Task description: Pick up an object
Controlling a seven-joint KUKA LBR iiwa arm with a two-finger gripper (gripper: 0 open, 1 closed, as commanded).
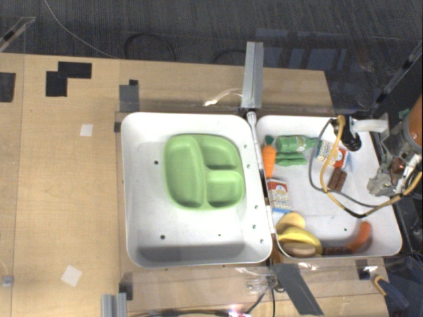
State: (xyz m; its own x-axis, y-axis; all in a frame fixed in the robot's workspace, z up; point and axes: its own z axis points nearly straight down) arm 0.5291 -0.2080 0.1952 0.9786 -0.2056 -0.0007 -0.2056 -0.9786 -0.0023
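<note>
My gripper (388, 179) hangs over the right rim of the right bin (310, 125), with cables looping off it toward the bin's middle. Nothing shows in its grasp. Inside that bin lie a green bottle (295, 144) and an orange carrot (268, 158) at the back left. A small red and white carton (279, 193) sits below them. A yellow banana (292, 223) and a tan bun (301, 246) rest at the front left. An orange sausage (361, 235) is at the front right, and a brown bar (339, 177) lies left of the gripper.
The left bin (149, 243) holds a green divided plate (203, 170). A grey metal post (252, 76) rises behind the seam between the bins. A black and yellow cable (328, 183) droops across the right bin. The wooden bench (59, 197) extends to the left.
</note>
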